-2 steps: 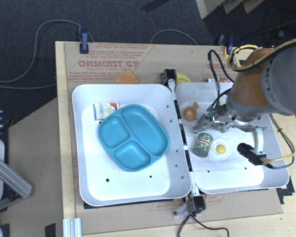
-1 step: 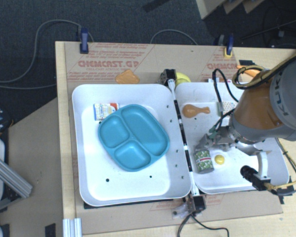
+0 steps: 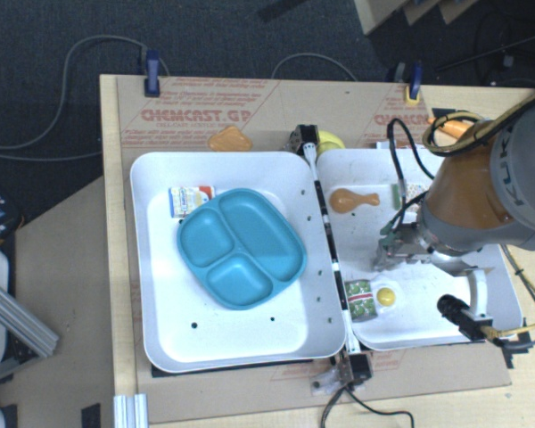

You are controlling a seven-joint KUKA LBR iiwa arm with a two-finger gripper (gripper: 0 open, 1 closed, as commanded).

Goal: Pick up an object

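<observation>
- Gripper (image 3: 388, 255): low in the right bin (image 3: 428, 328), under the grey-and-orange wrist; whether it is wide, narrow or holding anything cannot be told from this view.
- Candidate objects: a tan drumstick-shaped piece (image 3: 350, 201) above the gripper; a small green-labelled packet (image 3: 360, 300) touching a yellow ball (image 3: 385, 297) below it, all apart from the gripper.
- Risk: a closure here likely meets bare floor; packet and ball lie close, so a descent could nudge one aside.
- Left bin (image 3: 152, 266): a blue divided tray (image 3: 241, 248) partly covers a small carton (image 3: 185, 200), label illegible.
- Writing: the bench board (image 3: 196, 114) reads roughly "CHEMCAST GP" in red.
</observation>
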